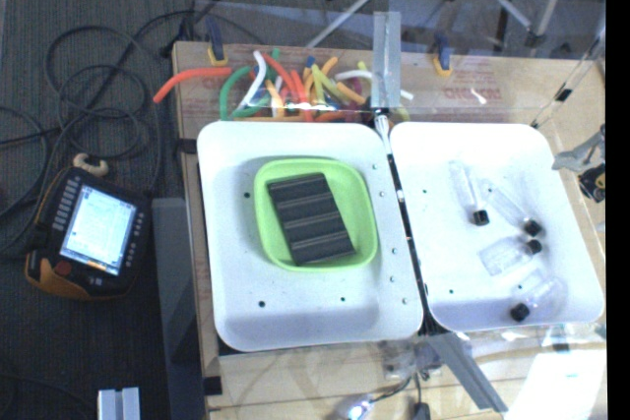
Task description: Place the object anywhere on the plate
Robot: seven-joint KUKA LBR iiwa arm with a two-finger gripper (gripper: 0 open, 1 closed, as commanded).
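A green plate rests in the middle of the left white bin. A dark grey ribbed block lies flat on the plate and covers most of its centre. It sits slightly askew, with its long side running front to back. In the right white bin, several clear vials with black caps lie scattered on their sides.
A tangle of coloured tubes lies on the bench behind the left bin. An upright metal post stands at the back between the bins. A teach pendant and cables lie on the floor to the left. Metal hardware juts in at the right edge.
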